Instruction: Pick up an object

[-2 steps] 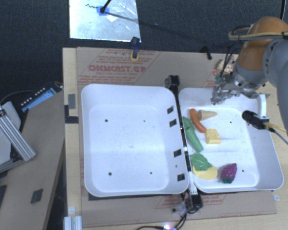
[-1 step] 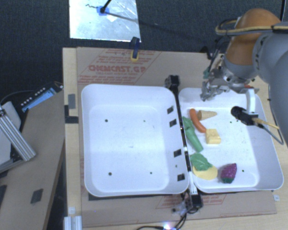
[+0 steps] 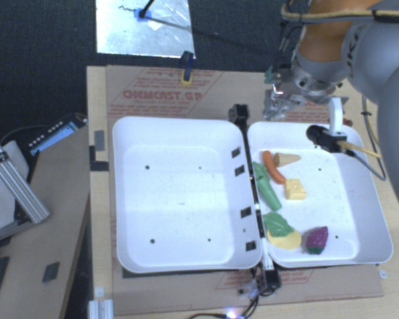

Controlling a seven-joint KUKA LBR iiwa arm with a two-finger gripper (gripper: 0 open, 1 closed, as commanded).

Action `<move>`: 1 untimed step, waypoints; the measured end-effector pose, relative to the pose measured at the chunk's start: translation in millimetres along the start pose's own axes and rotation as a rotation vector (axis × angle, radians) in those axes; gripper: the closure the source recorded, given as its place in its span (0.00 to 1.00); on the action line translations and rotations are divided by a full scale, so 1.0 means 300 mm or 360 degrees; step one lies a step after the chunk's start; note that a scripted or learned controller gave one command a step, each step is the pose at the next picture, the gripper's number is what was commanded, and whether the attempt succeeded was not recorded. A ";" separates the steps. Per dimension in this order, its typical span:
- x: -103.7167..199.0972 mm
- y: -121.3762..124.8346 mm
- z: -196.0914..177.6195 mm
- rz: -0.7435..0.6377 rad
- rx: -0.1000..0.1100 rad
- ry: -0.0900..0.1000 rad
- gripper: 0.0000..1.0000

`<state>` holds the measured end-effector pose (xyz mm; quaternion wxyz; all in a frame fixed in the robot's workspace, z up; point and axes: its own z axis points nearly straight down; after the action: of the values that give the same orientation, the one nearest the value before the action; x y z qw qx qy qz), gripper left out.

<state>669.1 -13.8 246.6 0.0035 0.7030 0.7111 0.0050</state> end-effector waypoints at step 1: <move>0.242 0.010 -0.384 -0.0003 -0.0006 0.0003 1.00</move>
<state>669.9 58.6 361.8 0.0040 0.7025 0.7117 0.0069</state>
